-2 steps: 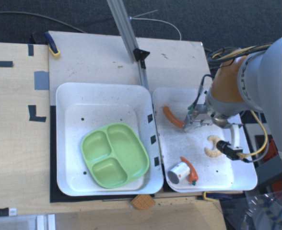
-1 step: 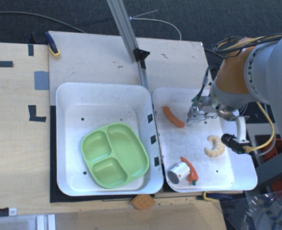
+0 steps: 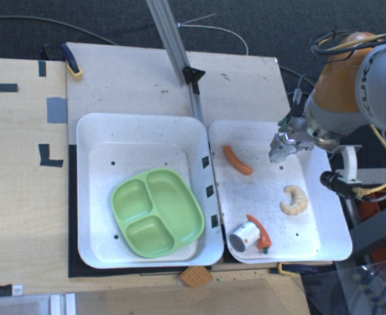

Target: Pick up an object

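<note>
The arm [image 3: 350,84] reaches in from the right, bent down over the right bin [image 3: 331,241]. Its end effector [image 3: 279,151] hangs above the bin's upper part, holding nothing; whether it is open I cannot tell. The bench [image 3: 22,176] bears both bins. A green tray [image 3: 157,212] lies in the left bin [image 3: 94,176]. The right bin holds a croissant [image 3: 295,199], sausage [image 3: 237,160], cup [image 3: 244,236] and carrot [image 3: 260,231].

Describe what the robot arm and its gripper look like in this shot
The arm is bulky and rounded, grey with a broad orange band above the wrist and part of a dark printed logo on its grey shell. Thin black cables loop over its top and run down its side. The gripper is a small, silvery metal piece, much slimmer than the arm.
</note>
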`<state>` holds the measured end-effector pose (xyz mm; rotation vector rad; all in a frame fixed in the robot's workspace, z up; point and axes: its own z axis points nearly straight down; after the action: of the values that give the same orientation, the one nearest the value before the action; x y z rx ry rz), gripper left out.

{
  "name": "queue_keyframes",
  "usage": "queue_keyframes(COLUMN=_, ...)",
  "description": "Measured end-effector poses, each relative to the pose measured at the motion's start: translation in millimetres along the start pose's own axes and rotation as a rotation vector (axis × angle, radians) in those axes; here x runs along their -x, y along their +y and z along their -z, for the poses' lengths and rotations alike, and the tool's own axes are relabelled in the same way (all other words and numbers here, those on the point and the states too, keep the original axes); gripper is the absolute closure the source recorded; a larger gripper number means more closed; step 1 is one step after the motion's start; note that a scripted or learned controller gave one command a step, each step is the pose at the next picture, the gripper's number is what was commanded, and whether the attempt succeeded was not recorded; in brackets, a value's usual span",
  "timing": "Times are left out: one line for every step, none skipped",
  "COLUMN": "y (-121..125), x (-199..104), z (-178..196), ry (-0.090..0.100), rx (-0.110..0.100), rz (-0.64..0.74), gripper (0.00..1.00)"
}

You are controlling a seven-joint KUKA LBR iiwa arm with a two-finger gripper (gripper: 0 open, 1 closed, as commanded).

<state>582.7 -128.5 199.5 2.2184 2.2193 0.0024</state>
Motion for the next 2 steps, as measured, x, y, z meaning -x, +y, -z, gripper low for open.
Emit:
queue_keyframes(y=1, x=0, z=53, ry=0.000, rx=0.001, rz=0.001, gripper=1.00)
queue_keyframes(y=-1, x=-61, z=41, ry=0.003, rx=-0.005, rz=0.006, gripper=1.00)
